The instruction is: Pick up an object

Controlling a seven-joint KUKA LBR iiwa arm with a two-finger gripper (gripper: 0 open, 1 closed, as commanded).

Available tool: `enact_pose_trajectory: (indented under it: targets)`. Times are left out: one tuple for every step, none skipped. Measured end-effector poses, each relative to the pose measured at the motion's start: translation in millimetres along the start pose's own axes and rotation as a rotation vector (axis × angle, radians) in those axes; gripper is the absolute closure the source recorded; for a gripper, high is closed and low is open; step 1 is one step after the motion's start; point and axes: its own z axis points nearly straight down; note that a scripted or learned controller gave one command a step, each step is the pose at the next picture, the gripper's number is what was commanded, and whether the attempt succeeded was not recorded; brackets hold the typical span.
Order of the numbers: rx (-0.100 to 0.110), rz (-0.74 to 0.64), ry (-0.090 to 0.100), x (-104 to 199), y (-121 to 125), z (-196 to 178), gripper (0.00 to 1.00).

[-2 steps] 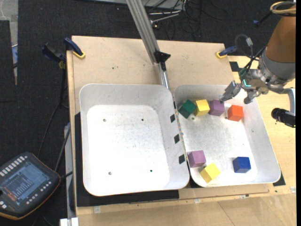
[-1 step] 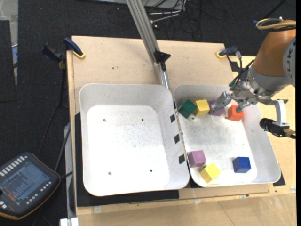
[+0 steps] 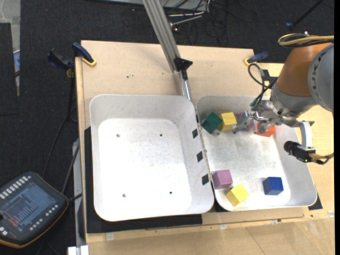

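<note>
The right bin holds several small blocks. A green block and a yellow block lie touching at its far left. An orange block sits at the far side, partly hidden under the wrist. A purple block, a second yellow block and a blue block lie along the near side. My gripper is low over the far part of this bin, between the yellow block and the orange block.
The left bin lies beside the right one; their rims meet at the middle. A slanted metal pole comes down to the bins' far junction. Clamps sit at the bench's far corners. A pendant lies at the lower left.
</note>
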Motion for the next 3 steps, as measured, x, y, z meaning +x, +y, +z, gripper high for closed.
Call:
enact_pose_trajectory:
  targets:
    - [0.000, 0.000, 0.000, 1, -1, 46, 0.00]
    - [-0.006, 0.000, -0.001, 0, 1, 32, 1.00]
    - [-0.011, 0.001, -0.003, -8, 0, -16, 1.00]
